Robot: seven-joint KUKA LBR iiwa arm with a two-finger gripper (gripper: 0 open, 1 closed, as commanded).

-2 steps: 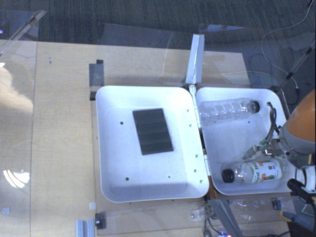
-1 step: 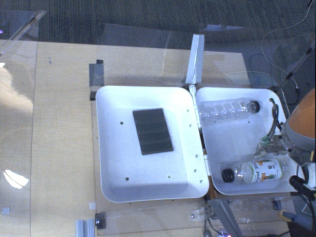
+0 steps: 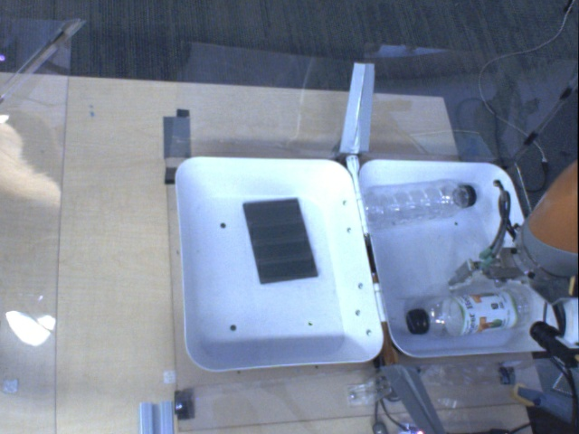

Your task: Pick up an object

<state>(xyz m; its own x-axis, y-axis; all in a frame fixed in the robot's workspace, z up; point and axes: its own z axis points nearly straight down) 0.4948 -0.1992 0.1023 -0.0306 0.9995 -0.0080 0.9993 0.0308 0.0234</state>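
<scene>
Near edge, right bin (image 3: 398, 242), approx. 5 o'clock of the view: clear plastic bottle w/ printed label (image 3: 466, 316) lies on its side, black cap toward the divider, base toward the bin's right wall; the gripper (image 3: 484, 274) sits just above/behind this bottle's label section, fingers pointing down-left toward the bin floor; finger spacing: cannot tell, metal parts overlap and blur; no obj. visibly between them.

Arm (image 3: 554, 229): enters from 3 o'clock, orange band at frame edge, wrist angled down into the right bin; black cable loops over the wrist toward 1 o'clock.

Farther, same bin, approx. 2 o'clock: second clear bottle, unlabelled (image 3: 418, 201), on its side along the back wall, dark cap toward the right.

Left bin (image 3: 208, 269), 9 o'clock of the divider: dark ribbed rectangular block (image 3: 280, 240), flat, slightly rotated, mid-floor; well apart from the gripper.
</scene>
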